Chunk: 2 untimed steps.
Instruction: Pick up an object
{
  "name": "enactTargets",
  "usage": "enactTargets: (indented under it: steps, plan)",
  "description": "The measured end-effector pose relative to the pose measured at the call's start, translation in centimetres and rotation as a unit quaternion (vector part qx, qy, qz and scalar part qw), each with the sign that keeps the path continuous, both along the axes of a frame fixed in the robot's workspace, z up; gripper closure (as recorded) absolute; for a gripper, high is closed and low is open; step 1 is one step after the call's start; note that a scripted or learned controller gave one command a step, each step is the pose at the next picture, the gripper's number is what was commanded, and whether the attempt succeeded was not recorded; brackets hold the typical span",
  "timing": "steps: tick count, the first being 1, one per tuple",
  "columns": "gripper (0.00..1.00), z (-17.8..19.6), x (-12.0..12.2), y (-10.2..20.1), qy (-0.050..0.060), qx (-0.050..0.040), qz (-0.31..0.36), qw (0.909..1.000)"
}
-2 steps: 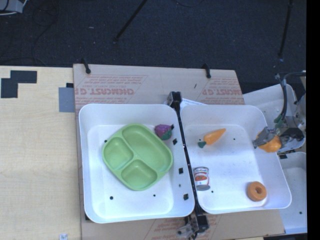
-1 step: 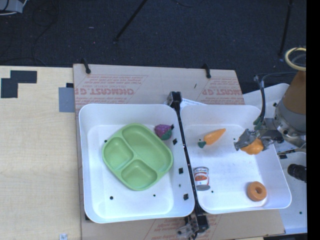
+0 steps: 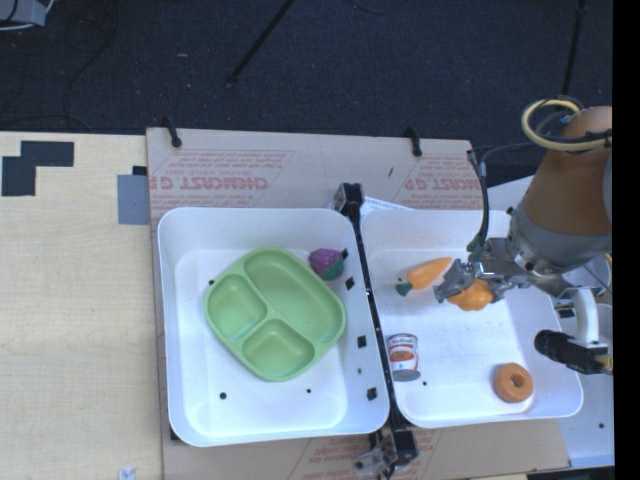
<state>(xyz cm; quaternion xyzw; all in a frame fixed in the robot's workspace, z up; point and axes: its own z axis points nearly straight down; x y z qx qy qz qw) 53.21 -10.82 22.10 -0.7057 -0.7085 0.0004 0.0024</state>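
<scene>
White right bin: jaws beside orange fruit, carrot

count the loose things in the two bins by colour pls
green: 1, divided plate
purple: 1, small purple piece by the plate's rim
orange: 3, carrot, orange lump at the gripper, doughnut
red and white: 1, can
total: 6

One fixed camera looks down at a slant on both bins; the arm enters from the right.
</scene>
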Motion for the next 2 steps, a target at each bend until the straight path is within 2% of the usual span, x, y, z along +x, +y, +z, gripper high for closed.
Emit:
enactTargets:
  steps: [2]
  plan:
    - [1.00,1.4,0.9,9.9,0.000,-0.0004,0.000,1.0000]
